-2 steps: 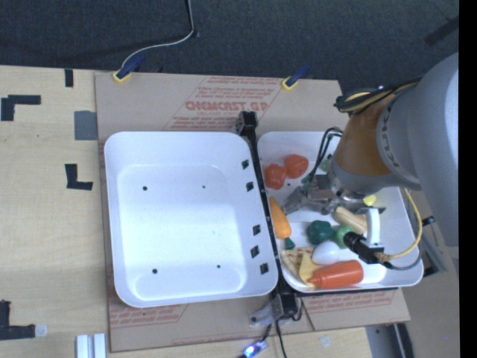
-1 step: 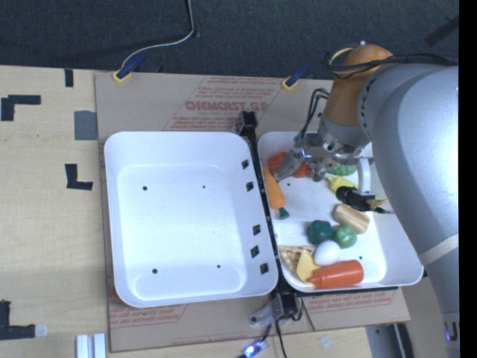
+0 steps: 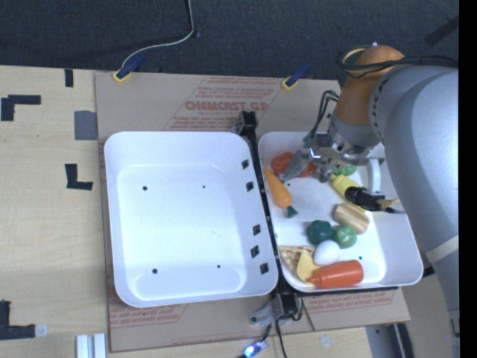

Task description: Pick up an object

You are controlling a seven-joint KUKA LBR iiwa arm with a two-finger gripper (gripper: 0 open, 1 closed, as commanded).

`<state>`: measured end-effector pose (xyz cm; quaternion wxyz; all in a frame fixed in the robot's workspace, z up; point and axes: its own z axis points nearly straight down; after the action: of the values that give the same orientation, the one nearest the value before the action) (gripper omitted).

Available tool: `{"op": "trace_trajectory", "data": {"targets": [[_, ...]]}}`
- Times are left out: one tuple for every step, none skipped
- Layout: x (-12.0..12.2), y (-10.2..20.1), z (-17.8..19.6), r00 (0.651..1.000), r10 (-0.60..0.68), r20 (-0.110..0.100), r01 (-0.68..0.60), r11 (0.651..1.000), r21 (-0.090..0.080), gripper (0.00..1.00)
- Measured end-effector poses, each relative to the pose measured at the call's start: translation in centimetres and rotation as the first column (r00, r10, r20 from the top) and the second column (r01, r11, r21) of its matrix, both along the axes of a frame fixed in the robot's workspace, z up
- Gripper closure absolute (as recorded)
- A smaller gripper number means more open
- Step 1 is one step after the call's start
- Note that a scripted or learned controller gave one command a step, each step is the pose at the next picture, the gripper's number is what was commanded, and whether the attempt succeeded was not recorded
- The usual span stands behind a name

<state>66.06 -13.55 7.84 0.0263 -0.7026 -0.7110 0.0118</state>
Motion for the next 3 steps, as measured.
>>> {"op": "trace_trajectory", "data": {"targets": [[-0.2,-5.1,-0.4,1.0,0.0,-0.007,0.0,1.0,0.003,0.0],[0.0,-7.4,-0.3,1.0,-0.007,0.002,0.007,1.0,0.005,0.0],[0.1,-7.7,-0.3,1.0,-0.005,-0.001,0.005,1.0,0.014,0.0]]}}
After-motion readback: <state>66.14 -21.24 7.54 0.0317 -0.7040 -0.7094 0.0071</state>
